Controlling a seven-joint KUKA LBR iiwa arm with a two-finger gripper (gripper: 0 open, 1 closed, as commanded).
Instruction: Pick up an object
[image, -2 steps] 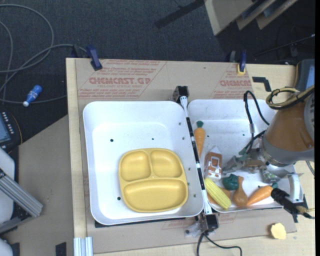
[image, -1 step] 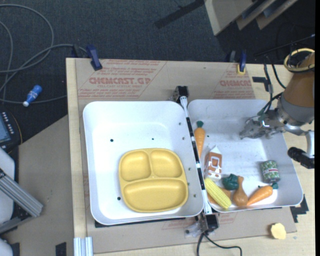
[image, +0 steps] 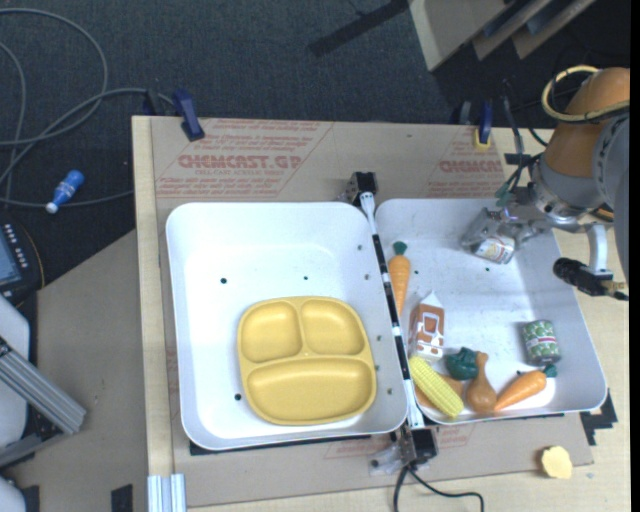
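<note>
My gripper (image: 490, 243) hangs over the far part of the right bin (image: 455, 215), with the grey arm and its orange band reaching in from the upper right. Below it in the right bin lie a carrot (image: 399, 279) along the left wall, a small carton (image: 428, 328), a corn cob (image: 437, 387), a green broccoli piece (image: 462, 361), a drumstick (image: 481, 385), a second carrot (image: 521, 388) and a green can (image: 541, 342). None of them touches the gripper.
The left bin (image: 200, 250) holds a yellow divided plate (image: 305, 358). A small yellow piece (image: 556, 462) lies on the bench outside the right bin's near corner. Blue clamps (image: 187, 115) grip the board's far edge.
</note>
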